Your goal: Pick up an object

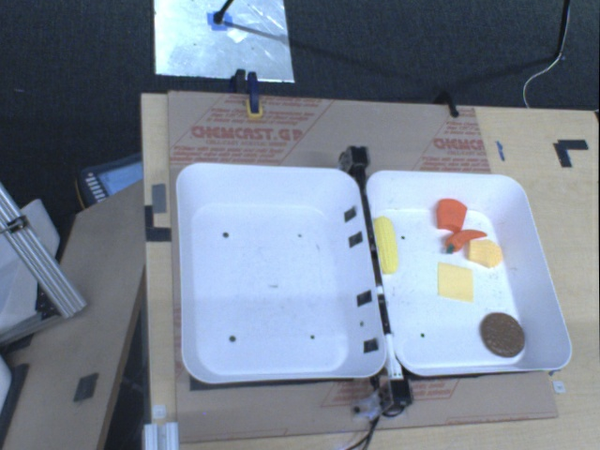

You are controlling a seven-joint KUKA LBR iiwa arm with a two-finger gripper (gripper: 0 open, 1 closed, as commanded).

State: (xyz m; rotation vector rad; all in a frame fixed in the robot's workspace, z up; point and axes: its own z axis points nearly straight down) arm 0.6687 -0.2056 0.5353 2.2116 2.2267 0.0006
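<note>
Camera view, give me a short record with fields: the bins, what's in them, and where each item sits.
bins: left bin and right bin, side by side
corn cob: right bin, against its left wall
orange piece: upper middle
carrot: just below it
orange-yellow chunk: right of carrot
yellow square: centre
brown disc: lower right corner

Red lettering is printed on the brown protective sheet [309, 125] that covers the surface beneath the two white bins. To the upper left of the bins it reads "CHEMCAST", followed by what looks like "GP", though those last letters are too soft to be sure of. The same red print repeats at a slant near the upper right of the sheet [459, 148], and again along its lower edge below the bins [342, 397], where it is too partial to read.
</note>
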